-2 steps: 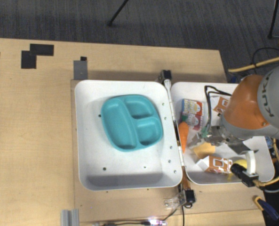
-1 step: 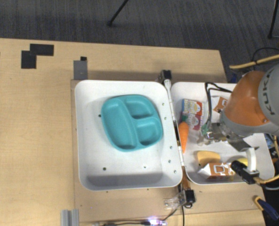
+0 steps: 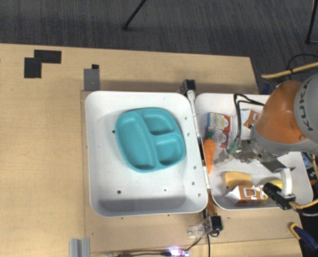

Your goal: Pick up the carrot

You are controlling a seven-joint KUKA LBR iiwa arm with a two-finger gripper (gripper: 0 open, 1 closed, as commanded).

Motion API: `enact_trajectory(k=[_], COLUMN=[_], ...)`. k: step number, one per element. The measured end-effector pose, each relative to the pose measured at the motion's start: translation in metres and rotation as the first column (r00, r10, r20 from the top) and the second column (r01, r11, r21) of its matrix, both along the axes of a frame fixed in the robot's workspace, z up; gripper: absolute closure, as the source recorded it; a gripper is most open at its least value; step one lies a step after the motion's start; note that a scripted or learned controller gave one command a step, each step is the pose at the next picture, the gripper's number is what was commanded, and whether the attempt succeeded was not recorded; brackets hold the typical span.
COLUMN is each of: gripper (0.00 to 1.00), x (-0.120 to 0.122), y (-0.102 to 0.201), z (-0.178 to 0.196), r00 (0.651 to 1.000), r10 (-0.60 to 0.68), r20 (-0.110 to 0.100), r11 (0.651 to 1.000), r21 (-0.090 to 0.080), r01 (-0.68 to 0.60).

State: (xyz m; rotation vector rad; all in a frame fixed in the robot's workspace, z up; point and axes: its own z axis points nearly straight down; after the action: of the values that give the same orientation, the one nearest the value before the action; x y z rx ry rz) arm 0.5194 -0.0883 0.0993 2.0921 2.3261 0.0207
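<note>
Lower right of frame: right bin (image 3: 219,199) holds a boxy brown carton (image 3: 250,193) and a tan wedge (image 3: 235,179). Carrot (image 3: 208,153), tapered orange, lies along that bin's left wall. Hand (image 3: 239,150) sits just right of it; grip state can't tell. Left bin (image 3: 102,194): glossy teal divided plate (image 3: 149,138).

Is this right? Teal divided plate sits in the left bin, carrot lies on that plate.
Not quite. The camera view shows the teal divided plate in the left bin, but the carrot lies in the right bin, against its left wall, beside the end effector.
</note>
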Motion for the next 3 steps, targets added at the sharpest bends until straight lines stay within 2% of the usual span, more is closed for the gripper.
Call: enact_trajectory(k=[1,2,3], gripper=[0.0,0.0,0.0], x=[0.106,0.14,0.124], y=[-0.002,0.074,-0.001], z=[-0.014,0.093,0.032], r00=[0.98,0.998,0.989], r10=[-0.198,-0.063,0.15], r20=[-0.014,0.0,-0.016], r11=[0.98,0.998,0.989], r21=[-0.007,0.001,-0.005], r01=[0.198,0.063,-0.15])
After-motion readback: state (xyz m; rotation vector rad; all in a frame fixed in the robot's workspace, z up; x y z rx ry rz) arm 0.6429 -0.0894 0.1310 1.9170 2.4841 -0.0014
